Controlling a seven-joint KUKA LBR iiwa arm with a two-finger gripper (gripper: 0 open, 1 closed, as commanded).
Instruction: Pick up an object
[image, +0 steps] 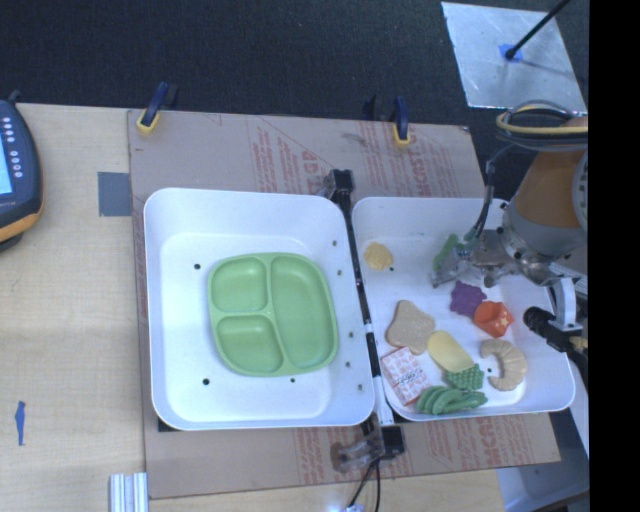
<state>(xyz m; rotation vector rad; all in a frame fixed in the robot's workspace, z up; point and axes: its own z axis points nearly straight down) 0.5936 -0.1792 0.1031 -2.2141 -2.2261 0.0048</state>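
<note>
Camera view: claw (470, 255) low in right bin (400, 215) beside purple toy (465, 297) (grip state: cannot tell); green tray (271, 314) in left bin (180, 215).

A single fixed camera looks down on the desk (70, 330) from above at a slight slant, far enough back to take in both white bins: the left bin (170, 300) near the middle, the right bin (400, 215) toward the right, where the arm (545, 195) enters.
</note>
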